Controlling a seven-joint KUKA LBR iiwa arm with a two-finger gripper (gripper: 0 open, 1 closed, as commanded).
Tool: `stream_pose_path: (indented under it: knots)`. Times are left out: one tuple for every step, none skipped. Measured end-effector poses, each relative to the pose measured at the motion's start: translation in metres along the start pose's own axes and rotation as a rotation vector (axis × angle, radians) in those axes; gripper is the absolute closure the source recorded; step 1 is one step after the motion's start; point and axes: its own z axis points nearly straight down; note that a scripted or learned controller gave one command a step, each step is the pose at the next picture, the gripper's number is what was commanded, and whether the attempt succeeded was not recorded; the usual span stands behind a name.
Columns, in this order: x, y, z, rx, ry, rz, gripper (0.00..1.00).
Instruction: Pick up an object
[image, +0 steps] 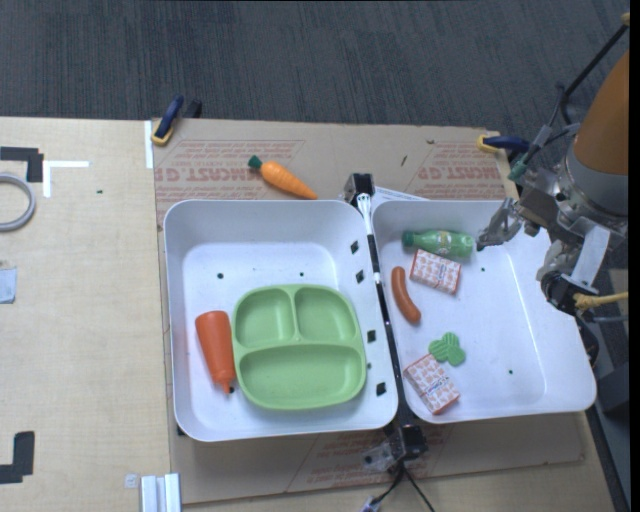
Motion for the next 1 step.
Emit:
stream_pose_path:
  knots:
    - [0.0500, -0.0381, 0.1084, 0.002, 0.000, -0.154, 0.00]
